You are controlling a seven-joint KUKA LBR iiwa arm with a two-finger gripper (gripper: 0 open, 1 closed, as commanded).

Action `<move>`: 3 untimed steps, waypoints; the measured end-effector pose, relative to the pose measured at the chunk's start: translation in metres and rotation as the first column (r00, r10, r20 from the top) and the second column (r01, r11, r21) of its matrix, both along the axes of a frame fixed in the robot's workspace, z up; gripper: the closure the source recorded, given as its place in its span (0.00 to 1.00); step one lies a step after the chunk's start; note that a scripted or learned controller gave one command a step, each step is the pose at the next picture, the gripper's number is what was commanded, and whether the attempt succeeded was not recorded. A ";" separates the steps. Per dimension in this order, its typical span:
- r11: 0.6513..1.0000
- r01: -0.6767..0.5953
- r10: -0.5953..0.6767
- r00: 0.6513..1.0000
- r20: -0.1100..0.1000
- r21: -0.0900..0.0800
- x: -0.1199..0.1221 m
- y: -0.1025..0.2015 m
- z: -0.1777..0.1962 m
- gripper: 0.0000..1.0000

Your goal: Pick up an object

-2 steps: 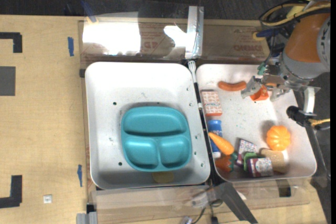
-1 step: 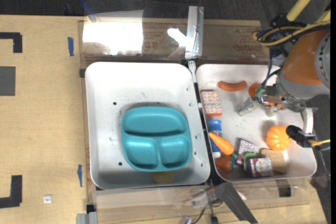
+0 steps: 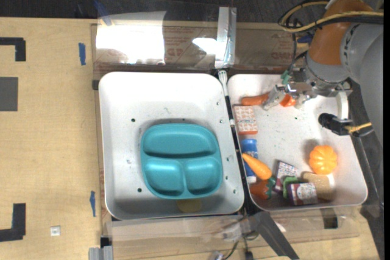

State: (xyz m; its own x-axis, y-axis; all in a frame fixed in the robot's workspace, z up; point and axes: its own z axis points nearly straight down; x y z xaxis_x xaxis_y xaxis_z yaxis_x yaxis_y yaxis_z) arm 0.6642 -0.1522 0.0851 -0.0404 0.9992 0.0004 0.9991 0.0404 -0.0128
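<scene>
The claw (image 3: 285, 94) hangs low in the right bin (image 3: 353, 189), likely going for the orange carrot-like piece (image 3: 256, 100) touching its tip; whether it's spread, I cannot tell.

teal tray (image 3: 180, 158) in left bin (image 3: 116, 94), arm (image 3: 341, 52) over right bin (image 3: 350, 189)

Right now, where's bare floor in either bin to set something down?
Left bin: a bare band along the far wall and left side of the teal tray. Right bin: open middle between the blue tube and the small pumpkin. Crowded: the near edge around the carrot and bottle, and the far corner under the tool.
</scene>
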 end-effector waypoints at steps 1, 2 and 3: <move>1.000 0.000 0.000 1.000 0.004 -0.002 0.001 0.000 0.013 1.00; 0.993 0.121 -0.121 0.993 0.002 -0.001 0.000 0.009 0.000 1.00; 0.995 0.100 -0.100 0.995 0.030 0.004 0.002 0.098 0.111 1.00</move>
State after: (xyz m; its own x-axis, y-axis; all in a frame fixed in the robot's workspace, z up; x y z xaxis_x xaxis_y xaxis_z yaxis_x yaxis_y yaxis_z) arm 0.6662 -0.0545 0.1956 0.0598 0.9982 0.0035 0.9981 -0.0599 0.0169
